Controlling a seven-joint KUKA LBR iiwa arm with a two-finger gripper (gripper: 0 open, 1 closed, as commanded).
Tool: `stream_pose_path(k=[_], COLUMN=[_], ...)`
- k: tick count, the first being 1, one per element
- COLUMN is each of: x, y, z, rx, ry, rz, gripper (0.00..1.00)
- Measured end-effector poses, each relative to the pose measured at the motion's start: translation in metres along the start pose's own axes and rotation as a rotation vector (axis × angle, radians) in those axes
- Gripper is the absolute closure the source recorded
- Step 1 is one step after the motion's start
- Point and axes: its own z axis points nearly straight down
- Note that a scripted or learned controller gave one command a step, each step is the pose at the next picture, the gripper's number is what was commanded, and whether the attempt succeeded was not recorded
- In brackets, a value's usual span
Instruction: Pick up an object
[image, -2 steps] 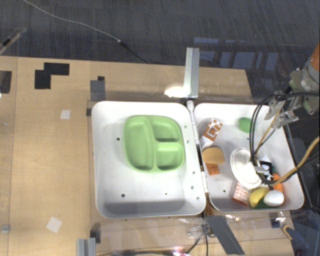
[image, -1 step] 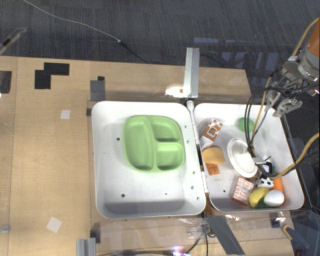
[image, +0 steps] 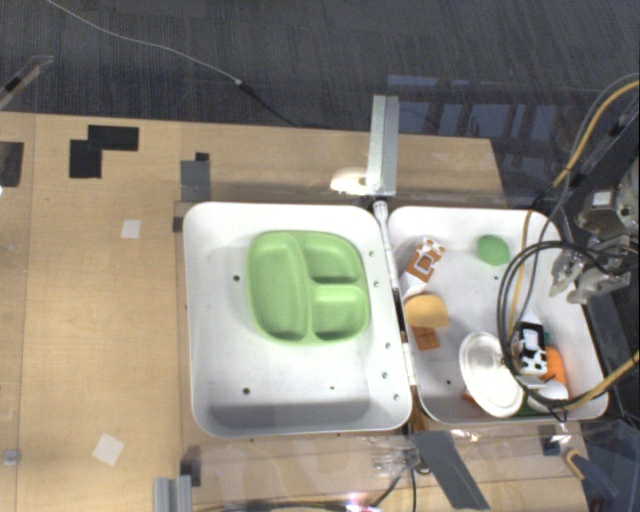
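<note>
The right bin (image: 450, 225) holds several objects: a green ball (image: 491, 249) at the back, a white box with an orange pattern (image: 424, 260), a tan rounded object (image: 428, 309) beside a small orange piece (image: 428, 340), a white bowl (image: 489, 373) at the front, and a black-and-white toy (image: 532, 350) against an orange item (image: 555, 368). My gripper (image: 583, 278) hangs at the bin's right wall, right of the green ball and behind the toy. Nothing shows in its grasp. Black cables loop from it over the bowl and toy.
The left bin (image: 215, 330) carries a green divided plate (image: 305, 286). A metal post (image: 381, 145) stands behind the seam between the bins. The wooden bench (image: 90, 330) stretches to the left.
</note>
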Motion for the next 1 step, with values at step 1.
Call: stream_pose_path(k=[1], x=[0.0093], y=[0.0538], z=[0.0667], rx=[-0.002], ry=[0.000], rz=[-0.232], gripper=[1.00])
